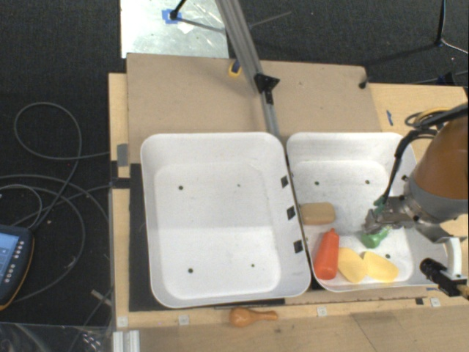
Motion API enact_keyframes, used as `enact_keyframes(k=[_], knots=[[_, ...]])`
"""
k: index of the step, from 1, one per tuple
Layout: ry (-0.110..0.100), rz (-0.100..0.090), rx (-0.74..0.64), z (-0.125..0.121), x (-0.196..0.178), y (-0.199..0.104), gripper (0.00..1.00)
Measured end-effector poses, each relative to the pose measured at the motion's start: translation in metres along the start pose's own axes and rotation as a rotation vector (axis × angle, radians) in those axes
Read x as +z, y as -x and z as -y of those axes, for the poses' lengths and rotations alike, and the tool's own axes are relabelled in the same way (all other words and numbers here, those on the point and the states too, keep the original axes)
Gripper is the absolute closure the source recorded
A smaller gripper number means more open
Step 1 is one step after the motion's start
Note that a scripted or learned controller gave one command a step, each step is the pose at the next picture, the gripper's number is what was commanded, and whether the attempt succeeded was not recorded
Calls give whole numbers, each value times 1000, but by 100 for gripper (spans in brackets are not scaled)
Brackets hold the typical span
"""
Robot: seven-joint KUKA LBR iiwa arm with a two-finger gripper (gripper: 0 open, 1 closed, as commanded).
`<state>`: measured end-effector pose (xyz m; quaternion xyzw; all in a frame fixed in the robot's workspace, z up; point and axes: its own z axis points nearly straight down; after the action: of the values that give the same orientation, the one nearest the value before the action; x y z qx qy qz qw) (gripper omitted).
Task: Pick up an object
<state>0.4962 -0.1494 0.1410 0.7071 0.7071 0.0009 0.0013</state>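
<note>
Hovering low in the right bin (344, 149), the jaws (378, 222) sit over a green object (374, 236); their grip unclear.

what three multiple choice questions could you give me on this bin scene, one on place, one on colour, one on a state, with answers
1. Where does the gripper sit?
A. over the right bin
B. over the left bin
C. off the bench

2. What colour is the long object at the right bin's front left?
A. blue
B. orange-red
C. black

3. How does the tan block lie?
A. lifted in the air
B. resting on the bin floor
C. outside both bins

Answers: 1 A, the gripper is down in the right bin by a green object. 2 B, it is orange-red beside two yellow pieces. 3 B, it lies flat near the divider, apart from the gripper.
</note>
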Motion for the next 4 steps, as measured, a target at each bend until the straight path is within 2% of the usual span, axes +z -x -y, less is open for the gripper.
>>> enact_keyframes(k=[1, 2, 4], knots=[[3, 1, -6, -10, -48, -4, 100], [2, 1, -6, -12, -81, -4, 100], [0, -2, -11, -24, -98, -99, 100]])
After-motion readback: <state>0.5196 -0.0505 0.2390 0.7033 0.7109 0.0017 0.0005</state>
